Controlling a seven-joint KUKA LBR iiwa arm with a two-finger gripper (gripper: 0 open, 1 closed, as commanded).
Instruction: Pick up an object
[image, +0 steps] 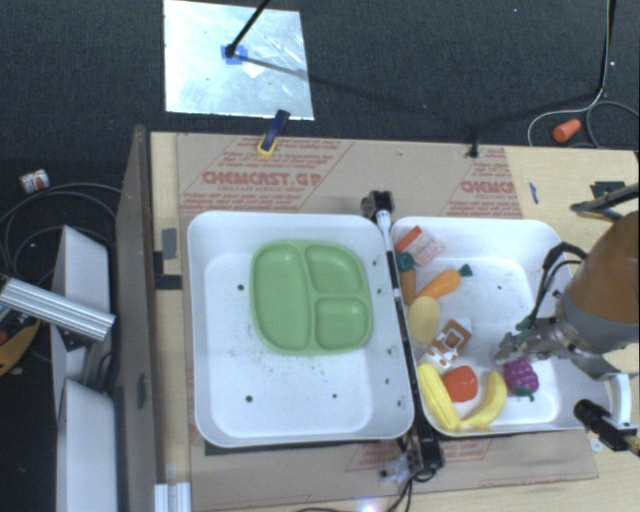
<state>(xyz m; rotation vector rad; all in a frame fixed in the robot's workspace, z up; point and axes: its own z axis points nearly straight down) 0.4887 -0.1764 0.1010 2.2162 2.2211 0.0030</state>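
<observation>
The right bin (520, 250) holds several toy foods. An orange carrot (441, 283) lies near its middle, with a pale yellow fruit (424, 319) just below it. A small brown-and-white box (451, 340) sits beside a red tomato (460, 384). A yellow banana (478, 408) curves along the front wall. A purple grape bunch (520, 377) lies at the front right. My gripper (514, 349) hangs low over the bin, just above and behind the grapes. I cannot see anything held in it. The arm's orange band (612, 280) covers the bin's right side.
The left bin (220, 380) bears a green divided plate (310, 297). A red-and-white packet (419, 244) and a small dark green piece (404, 263) lie at the right bin's back left. A clamp (381, 206) sits where the bins meet. Cables run off the bench to the right.
</observation>
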